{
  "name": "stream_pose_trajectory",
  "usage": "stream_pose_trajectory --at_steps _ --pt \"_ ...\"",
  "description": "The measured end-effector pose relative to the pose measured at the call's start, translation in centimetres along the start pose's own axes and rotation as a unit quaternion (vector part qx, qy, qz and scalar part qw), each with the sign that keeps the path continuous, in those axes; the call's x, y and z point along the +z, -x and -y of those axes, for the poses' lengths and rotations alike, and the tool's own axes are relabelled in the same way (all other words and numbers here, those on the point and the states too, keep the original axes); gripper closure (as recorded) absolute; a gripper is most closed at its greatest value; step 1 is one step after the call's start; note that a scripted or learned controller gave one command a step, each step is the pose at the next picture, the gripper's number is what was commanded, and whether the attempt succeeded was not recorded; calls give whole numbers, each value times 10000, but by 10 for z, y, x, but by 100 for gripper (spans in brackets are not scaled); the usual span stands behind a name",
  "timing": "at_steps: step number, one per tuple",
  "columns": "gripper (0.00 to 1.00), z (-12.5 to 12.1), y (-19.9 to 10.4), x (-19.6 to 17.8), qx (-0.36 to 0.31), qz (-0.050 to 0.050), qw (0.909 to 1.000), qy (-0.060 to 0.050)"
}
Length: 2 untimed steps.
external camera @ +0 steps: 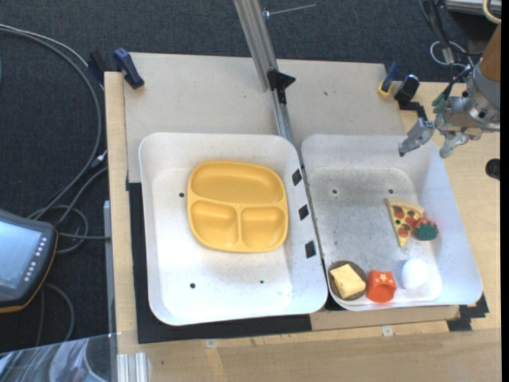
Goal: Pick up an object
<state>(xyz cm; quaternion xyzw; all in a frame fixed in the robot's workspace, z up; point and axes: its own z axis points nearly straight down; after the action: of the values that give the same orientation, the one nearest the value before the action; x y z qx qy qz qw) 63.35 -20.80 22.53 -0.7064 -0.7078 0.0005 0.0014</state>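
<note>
Five small toy foods are lying in the right bin [445, 213], toward the lower right of the frame: a pizza slice [404, 218], a green piece [427, 230], a white ball [414, 274], a red block [381, 286] and a cheese wedge [346, 279]. All are probably light, stiff and a little slick; the chunky cheese wedge is looking easiest to pinch across its flat sides. Jaws [434, 139] are hanging spread apart at the upper right, over the bin's far edge, holding nothing. A yellow tray [237, 205] is sitting in the left bin [159, 237].
</note>
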Motion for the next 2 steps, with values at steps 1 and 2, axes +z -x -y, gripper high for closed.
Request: stream_pose_trajectory --at_steps 1,2 --pt "0 0 0 0 1 3 10000 -3" --pt "0 0 -5 43 1 -3 10000 -19"
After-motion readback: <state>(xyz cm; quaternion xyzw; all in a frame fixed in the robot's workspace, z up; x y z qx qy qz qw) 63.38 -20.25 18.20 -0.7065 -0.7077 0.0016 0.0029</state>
